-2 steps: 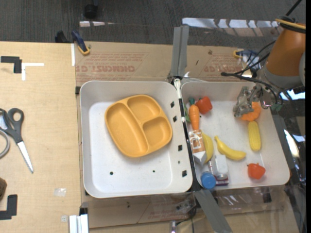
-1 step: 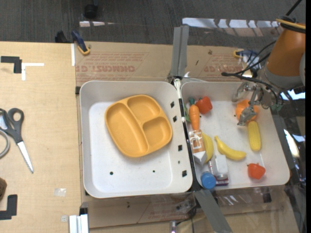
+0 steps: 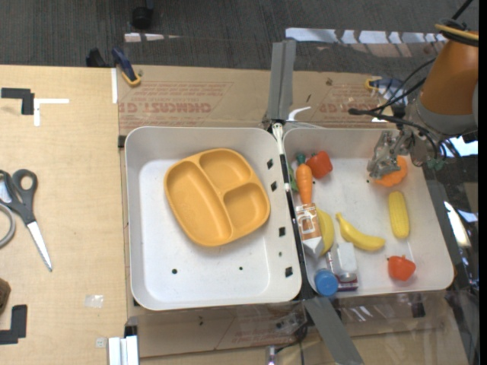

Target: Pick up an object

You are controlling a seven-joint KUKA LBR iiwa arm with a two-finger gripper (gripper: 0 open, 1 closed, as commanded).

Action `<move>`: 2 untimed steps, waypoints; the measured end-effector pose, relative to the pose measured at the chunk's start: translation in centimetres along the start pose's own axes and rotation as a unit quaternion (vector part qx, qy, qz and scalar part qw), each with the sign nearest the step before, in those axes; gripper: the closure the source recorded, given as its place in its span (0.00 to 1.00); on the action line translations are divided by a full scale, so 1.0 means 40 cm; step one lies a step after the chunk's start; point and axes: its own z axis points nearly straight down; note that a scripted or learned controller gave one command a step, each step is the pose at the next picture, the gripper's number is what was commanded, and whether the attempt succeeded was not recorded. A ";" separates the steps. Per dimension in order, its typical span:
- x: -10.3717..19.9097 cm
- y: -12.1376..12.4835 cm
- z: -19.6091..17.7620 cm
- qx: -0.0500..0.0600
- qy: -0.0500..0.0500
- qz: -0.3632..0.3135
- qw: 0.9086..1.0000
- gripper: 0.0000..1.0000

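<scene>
My gripper (image 3: 386, 160) hangs over the far right corner of the right bin (image 3: 434, 204). Directly under it, touching or nearly touching it, lies a small orange fruit-like object (image 3: 392, 176). Whether the gripper has hold of the object is unclear. In the same bin lie a yellow corn cob (image 3: 398, 214), a banana (image 3: 360, 236), a red toy (image 3: 400, 267), a carrot (image 3: 304, 182) and a red pepper (image 3: 320, 164). The arm's orange band (image 3: 450, 74) shows at the upper right.
The left bin (image 3: 152, 272) holds an orange divided plate (image 3: 218, 196). Along the right bin's left wall lie a packet (image 3: 308, 230), a white bottle (image 3: 344, 261) and a blue cap (image 3: 326, 283). Scissors (image 3: 27, 211) rest on the bench at far left.
</scene>
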 end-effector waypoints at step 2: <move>0.109 -0.012 0.031 0.000 0.005 0.016 1.000 0.00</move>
